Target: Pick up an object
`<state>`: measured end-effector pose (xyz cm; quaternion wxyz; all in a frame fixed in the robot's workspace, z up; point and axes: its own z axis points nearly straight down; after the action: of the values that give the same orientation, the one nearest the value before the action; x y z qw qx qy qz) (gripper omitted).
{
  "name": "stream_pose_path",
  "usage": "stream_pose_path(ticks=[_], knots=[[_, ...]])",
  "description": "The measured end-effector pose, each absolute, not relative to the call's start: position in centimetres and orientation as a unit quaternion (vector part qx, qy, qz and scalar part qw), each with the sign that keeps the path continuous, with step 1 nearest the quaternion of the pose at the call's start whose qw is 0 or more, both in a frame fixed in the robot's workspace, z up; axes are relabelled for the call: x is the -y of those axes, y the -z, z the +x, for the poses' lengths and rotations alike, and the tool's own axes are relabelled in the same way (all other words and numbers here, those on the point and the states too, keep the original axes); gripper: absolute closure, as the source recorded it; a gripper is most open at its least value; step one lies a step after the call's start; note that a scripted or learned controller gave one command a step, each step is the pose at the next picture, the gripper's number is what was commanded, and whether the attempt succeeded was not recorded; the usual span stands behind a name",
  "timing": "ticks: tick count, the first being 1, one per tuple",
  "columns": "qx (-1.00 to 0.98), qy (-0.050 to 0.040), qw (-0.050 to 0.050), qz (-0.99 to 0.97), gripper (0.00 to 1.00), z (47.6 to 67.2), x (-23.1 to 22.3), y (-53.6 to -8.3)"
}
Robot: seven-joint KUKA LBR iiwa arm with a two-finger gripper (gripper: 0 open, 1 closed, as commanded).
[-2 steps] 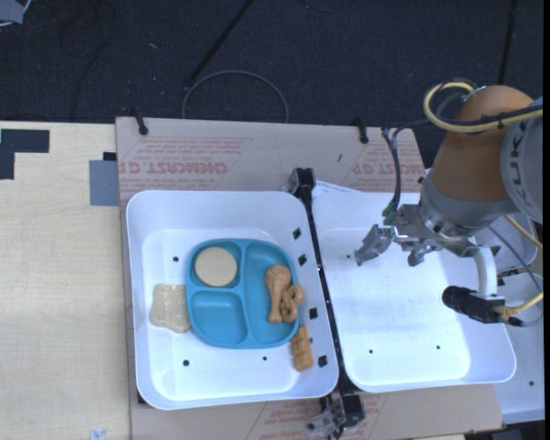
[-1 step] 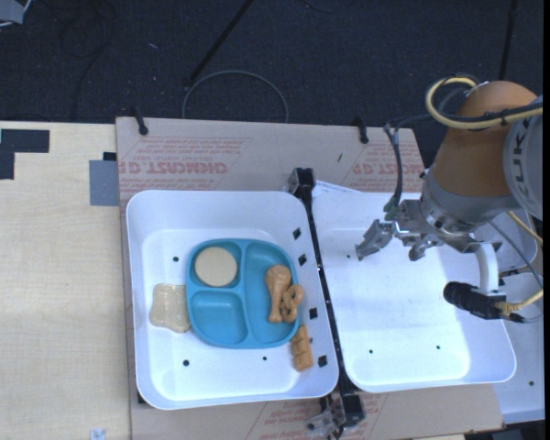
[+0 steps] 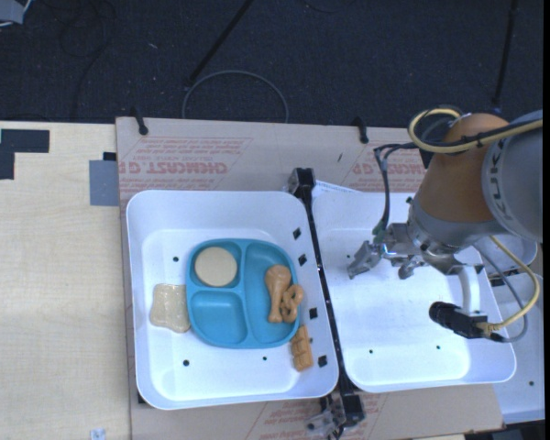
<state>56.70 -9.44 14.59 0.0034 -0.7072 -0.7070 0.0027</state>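
My gripper [image 3: 383,262] hangs over the upper left part of the right bin [image 3: 412,365], fingers spread open with only white bin floor between them. In the left bin [image 3: 156,227] lies a blue divided tray [image 3: 222,324]. It carries a round tan biscuit [image 3: 215,266] in its upper left compartment and a twisted tan pretzel-like piece [image 3: 282,293] in its right compartment. A pale slice of bread [image 3: 170,307] rests on the bin floor against the tray's left side. A small brown chunk [image 3: 302,347] lies at the tray's lower right corner, near the divider.
A black divider rail [image 3: 316,273] runs between the two bins. The grey arm with its orange band [image 3: 467,172] looms over the right bin's upper right. A black cylinder on a yellow cable [image 3: 456,319] hangs over the right bin's right side.
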Motion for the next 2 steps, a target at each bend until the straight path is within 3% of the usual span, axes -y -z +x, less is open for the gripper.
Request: stream_pose_path(ticks=[1, 2], knots=[[0.707, -0.0024, 0.004, -0.707, 0.00, 56.5, 9.3, -9.2], [0.705, -0.0018, 0.003, -0.709, 1.00, 56.6, 9.5, -10.5]])
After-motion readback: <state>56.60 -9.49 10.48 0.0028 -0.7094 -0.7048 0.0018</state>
